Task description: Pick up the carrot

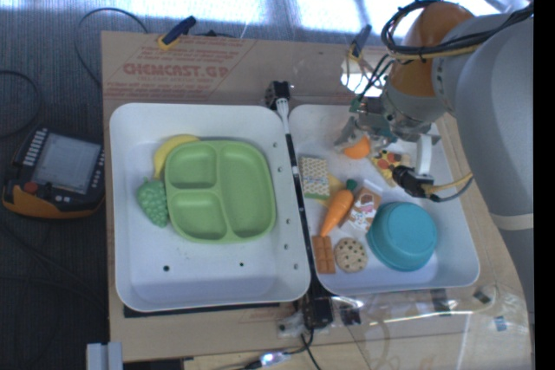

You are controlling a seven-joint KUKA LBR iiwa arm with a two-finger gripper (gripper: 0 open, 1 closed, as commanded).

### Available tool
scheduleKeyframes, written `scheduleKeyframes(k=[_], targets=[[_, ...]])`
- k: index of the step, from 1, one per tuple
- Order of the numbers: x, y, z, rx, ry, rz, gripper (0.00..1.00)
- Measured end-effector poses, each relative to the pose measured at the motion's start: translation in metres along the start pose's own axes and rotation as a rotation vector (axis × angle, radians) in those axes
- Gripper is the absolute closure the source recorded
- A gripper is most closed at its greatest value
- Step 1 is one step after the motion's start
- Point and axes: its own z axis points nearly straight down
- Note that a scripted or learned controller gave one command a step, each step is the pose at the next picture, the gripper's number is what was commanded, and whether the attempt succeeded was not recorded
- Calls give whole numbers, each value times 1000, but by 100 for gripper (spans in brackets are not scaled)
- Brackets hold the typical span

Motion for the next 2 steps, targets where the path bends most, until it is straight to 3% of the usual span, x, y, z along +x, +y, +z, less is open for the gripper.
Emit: scheduleKeyframes(k=[2], targets=[[0,-1,-16,4,0,-1,100]])
